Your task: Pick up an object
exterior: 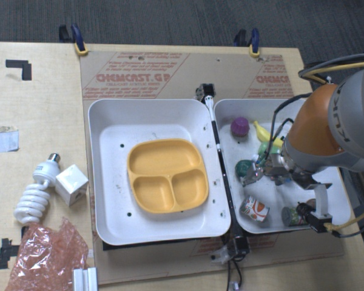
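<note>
My end effector point(256, 171) sits low in the right bin point(225, 111), at a green object point(244, 167); finger spread: cannot tell. Purple ball point(240, 126) at 11 o'clock from it, crumpled can point(254, 209) at 6 o'clock. Left bin point(103, 180) holds yellow tray point(168, 176)

The right white plastic bin point(227, 111) is crowded: a purple ball point(240, 126), yellow banana-shaped toy point(262, 131) and crumpled red-and-white can point(254, 209) hem the floor. The left white bin point(103, 162) holds a yellow divided tray point(168, 176), with bare margins around it.
</note>
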Tool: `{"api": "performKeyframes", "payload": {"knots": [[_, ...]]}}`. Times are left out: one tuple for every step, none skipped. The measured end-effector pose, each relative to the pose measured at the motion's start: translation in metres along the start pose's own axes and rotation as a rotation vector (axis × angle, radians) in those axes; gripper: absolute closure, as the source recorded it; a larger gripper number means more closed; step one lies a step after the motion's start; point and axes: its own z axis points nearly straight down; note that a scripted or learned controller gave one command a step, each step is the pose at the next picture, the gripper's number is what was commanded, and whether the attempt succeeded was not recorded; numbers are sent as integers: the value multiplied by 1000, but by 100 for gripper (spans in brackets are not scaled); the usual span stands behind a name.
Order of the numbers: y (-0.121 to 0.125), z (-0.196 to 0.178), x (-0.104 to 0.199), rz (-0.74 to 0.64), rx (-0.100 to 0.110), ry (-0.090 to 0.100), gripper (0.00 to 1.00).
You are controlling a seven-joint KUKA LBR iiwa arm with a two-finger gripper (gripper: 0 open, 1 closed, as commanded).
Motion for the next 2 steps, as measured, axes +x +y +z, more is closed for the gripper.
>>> {"api": "performKeyframes", "payload": {"knots": [[-37, 10, -2, 0, 3, 1, 0], [-35, 0, -2, 2, 0, 1, 100]]}}
